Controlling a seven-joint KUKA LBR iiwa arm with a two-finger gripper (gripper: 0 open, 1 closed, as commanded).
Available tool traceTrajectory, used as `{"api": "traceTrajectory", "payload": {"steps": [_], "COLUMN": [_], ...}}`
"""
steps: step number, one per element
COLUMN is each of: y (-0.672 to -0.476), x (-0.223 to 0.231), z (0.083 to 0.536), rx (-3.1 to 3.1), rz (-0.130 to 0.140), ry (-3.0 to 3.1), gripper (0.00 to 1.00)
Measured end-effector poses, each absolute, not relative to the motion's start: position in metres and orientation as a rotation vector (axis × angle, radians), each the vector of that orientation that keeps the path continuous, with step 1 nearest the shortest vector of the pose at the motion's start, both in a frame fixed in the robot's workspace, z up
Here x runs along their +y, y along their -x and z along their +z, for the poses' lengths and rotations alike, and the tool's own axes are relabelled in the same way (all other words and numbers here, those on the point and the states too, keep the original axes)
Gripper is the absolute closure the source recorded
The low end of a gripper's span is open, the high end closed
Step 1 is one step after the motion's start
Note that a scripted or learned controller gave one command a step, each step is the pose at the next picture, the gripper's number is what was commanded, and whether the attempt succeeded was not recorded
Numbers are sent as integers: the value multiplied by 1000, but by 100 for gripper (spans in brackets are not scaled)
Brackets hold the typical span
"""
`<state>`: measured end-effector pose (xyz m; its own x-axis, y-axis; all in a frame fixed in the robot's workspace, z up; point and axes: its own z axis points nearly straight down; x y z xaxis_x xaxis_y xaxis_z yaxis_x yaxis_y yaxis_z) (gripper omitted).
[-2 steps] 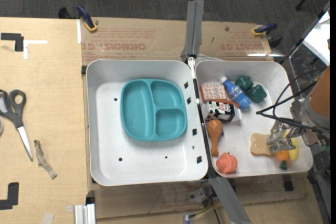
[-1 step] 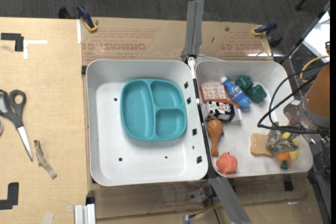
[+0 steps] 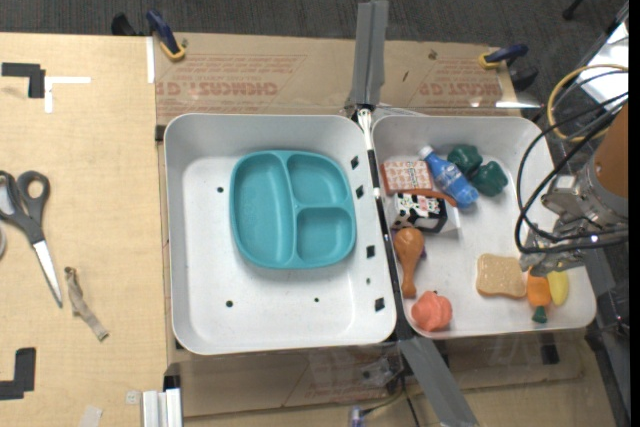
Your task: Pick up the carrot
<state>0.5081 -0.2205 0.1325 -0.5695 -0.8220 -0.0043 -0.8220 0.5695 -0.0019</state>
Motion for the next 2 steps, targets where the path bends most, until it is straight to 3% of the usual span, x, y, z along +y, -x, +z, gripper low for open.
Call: {"api": "traceTrajectory", "payload": {"steps": [1,2], "y": [-480,-479], "x": [-219,-221], "z": [117,254], "rx": [2443,2184], "rz": [0,2], "ry": [1966,2252], "gripper": [100,100]}}
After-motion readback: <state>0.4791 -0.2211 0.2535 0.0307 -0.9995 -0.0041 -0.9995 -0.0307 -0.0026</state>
